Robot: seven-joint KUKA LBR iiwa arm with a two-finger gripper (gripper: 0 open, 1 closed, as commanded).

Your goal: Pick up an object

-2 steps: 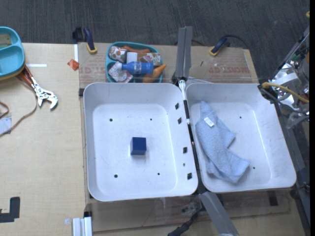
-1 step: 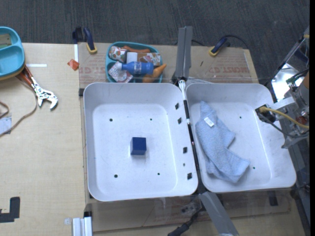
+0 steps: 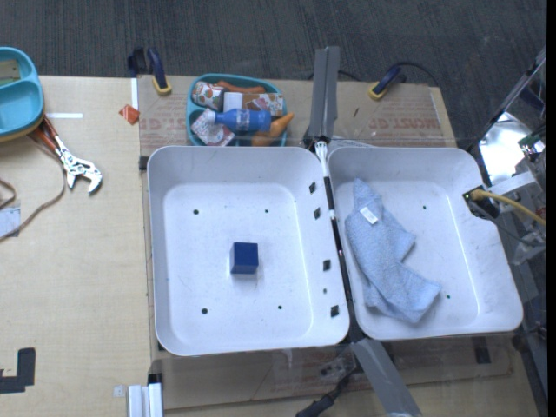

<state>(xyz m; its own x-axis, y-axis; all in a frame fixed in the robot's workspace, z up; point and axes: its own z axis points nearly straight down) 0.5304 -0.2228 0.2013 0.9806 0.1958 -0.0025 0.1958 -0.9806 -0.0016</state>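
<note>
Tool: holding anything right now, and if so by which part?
Cannot tell. Both things lie loose in the bins: the blue block in the left bin, the cloth in the right bin.

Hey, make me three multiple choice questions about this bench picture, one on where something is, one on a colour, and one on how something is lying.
1. Where is the small cube?
A. In the left bin
B. In the right bin
C. On the bench beside the wrench

2. What colour is the cube?
A. Red
B. Blue
C. Yellow

3. How does the cloth in the right bin lie?
A. Folded into a neat square
B. Crumpled and loosely bunched
C. Hanging over the bin's rim

Answers:
1. A, since the cube sits alone on the floor of the left bin, a little below its middle.
2. B, since its faces are plainly dark blue against the white bin.
3. B, since the cloth lies rumpled in uneven folds, wholly inside the right bin, slanting from upper left to lower right.
</note>
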